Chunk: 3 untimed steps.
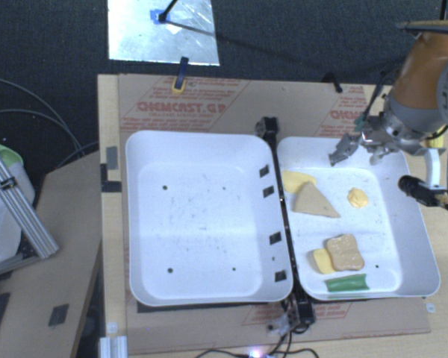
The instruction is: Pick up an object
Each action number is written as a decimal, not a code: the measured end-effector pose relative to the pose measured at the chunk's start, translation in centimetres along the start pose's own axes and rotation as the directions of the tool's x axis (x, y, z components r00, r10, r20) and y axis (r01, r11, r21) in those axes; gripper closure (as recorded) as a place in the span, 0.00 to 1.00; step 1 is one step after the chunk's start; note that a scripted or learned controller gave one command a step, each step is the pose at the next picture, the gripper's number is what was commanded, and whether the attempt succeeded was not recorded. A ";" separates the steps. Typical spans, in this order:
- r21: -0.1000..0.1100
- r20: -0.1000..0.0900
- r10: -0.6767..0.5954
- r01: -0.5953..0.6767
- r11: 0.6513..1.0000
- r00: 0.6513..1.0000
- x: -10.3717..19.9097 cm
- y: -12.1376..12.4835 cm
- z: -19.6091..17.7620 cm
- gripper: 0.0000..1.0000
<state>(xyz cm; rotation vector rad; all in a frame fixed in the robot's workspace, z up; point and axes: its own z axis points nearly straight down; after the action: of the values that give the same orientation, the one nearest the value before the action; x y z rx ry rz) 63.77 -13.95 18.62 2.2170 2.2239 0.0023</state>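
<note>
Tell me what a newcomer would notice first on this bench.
The grey and orange arm coming in from the right stands out first, its hand over the far edge of the right bin. Next come the toy foods in that bin: a tan wedge near the divider, a small yellow piece beside it, and a brown biscuit-like piece with a green strip at the near edge. The left bin shows only scuffs.

In the right bin (411,222) lie a tan wedge (313,201) touching a yellow piece (296,180), a small yellow lump (358,197), a toast-like slab (345,252) beside a yellow block (322,260), and a green strip (346,282) nearest.
</note>
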 end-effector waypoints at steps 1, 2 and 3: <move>0.012 -0.004 0.006 -0.006 1.000 1.000 0.9 -11.7 10.6 0.00; -0.002 0.000 0.002 -0.002 1.000 1.000 0.8 -11.0 9.1 1.00; -0.001 0.000 0.002 -0.002 1.000 1.000 0.8 -11.0 9.1 0.00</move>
<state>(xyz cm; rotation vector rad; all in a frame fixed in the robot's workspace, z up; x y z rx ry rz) 52.80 -13.15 9.46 2.2188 2.2208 0.0037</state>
